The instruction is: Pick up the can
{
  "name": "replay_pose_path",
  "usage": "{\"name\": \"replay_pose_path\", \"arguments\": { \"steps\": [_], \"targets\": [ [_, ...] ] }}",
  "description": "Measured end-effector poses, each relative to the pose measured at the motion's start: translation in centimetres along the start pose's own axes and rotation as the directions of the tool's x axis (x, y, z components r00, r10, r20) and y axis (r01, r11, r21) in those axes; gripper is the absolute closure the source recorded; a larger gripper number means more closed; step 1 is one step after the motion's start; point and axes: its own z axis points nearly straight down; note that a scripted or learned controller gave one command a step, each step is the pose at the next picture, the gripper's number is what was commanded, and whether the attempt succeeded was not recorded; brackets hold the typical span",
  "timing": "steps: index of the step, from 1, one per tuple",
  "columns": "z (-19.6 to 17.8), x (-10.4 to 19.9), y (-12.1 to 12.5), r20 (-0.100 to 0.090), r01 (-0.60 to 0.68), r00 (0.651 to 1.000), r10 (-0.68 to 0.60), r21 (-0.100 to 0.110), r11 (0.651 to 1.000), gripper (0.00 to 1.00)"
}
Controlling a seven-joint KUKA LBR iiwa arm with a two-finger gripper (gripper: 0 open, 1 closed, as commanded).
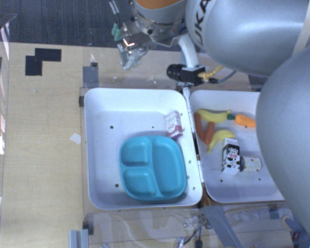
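Two white bins [93, 138] sit on a wooden bench. Can [173, 124] lies beside a blue tray [152, 167] in the left one. Gripper [130, 53] hangs above the bench, jaw state unclear.

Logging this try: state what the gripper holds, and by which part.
Nothing is held. The gripper hangs above the bench beyond the bins, while the can lies in the left bin beside the blue tray.

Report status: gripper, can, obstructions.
Gripper above bench, beyond left bin. Can lying by bin's right wall, untouched. Blue tray close beside it.
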Motion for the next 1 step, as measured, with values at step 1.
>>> {"name": "replay_pose_path", "arguments": {
  "steps": [1],
  "targets": [
    [3.98,-2.17,0.35,0.001,-0.476,0.879,0.476,0.001,0.879,1.00]
  ]
}}
